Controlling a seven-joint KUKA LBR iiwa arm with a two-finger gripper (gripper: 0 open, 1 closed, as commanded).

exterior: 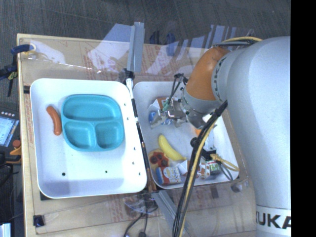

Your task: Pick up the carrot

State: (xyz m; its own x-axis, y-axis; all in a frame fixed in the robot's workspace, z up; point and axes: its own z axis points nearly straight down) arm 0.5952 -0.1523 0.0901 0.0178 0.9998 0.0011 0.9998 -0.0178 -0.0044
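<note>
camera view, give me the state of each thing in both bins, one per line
blue tray: flat in left bin, compartments bare
hot dog: lying in left bin, beside the tray's left edge
banana: lying loose in right bin, unheld
red berries: lying near right bin's front, by the banana
gripper: low over right bin's back part, nothing seen between its fingers

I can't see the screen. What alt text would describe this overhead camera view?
A grey robot arm with an orange band reaches from the right, its gripper low over the right bin of clutter, including a banana. The left bin holds a blue divided tray and, beside it, an orange sausage-shaped item.
</note>
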